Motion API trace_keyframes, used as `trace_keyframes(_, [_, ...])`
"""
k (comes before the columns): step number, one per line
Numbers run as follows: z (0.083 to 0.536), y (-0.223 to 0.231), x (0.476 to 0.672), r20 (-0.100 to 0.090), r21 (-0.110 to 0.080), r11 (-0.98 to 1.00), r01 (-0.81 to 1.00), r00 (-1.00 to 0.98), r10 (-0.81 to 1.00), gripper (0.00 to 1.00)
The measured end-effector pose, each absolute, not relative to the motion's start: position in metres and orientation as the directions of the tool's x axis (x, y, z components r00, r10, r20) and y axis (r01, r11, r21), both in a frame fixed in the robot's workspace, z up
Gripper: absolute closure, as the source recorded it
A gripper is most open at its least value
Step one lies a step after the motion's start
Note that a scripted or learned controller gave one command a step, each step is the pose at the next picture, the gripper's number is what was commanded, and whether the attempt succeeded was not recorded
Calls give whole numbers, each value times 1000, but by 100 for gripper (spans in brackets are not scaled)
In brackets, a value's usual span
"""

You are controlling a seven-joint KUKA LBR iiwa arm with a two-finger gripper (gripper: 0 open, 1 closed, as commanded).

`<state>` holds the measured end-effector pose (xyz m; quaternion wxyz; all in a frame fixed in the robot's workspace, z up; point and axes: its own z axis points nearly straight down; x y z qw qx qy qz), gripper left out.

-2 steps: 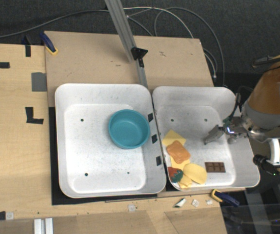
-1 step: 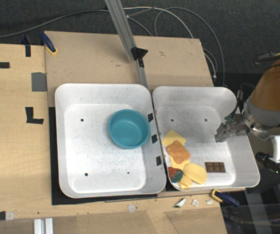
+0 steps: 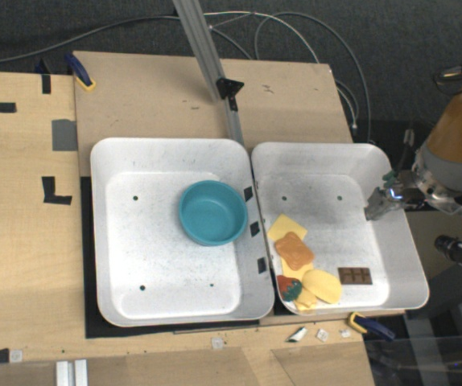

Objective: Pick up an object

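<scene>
Hovering at the right bin's (image 3: 392, 240) edge, the gripper (image 3: 378, 203), finger state indiscernible, stood clear of toy food (image 3: 299, 264) and a blue bowl (image 3: 212, 212).

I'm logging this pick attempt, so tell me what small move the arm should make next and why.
Probably slide the gripper leftward and toward the near edge, over the brown chocolate bar. The gripper sits at the right bin's far right rim with nothing under it, while the bar lies flat and apart from the food pile, so it looks the easiest target.
</scene>
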<state>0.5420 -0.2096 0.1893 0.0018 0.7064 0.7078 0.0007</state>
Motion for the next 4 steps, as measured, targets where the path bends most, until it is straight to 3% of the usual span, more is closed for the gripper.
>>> trace_keyframes(1, [215, -209, 543, -1, 2, 2, 1000, -2, 1000, 100])
trace_keyframes(4, [224, -56, 545, 2, -3, 6, 1000, -6, 1000, 100])
